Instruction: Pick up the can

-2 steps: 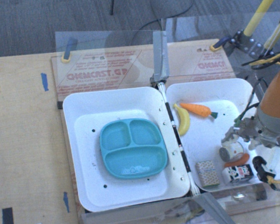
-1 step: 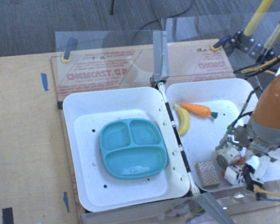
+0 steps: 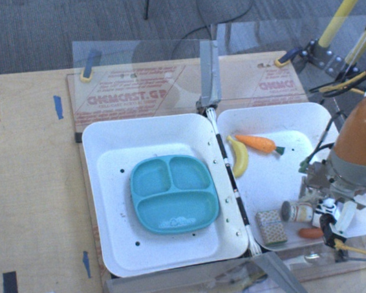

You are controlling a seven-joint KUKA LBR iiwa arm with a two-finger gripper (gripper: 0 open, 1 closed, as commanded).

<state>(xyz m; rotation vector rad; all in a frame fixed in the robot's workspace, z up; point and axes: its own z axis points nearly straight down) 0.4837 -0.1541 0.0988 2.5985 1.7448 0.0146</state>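
Lying on its side near the front of the right white bin (image 3: 258, 118), the small tan metal can (image 3: 298, 212) sits between a speckled sponge block (image 3: 271, 226) and the arm's hand (image 3: 321, 207); the hand hovers right at the can's end, seemingly lined up for a grasp; its opening cannot be told.

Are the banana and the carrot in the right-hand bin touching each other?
Touching, as far as the camera view shows: the carrot's blunt end lies against the top of the banana, no white bin floor between them.

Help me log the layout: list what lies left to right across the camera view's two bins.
Teal plate → banana → carrot → can → gripper.
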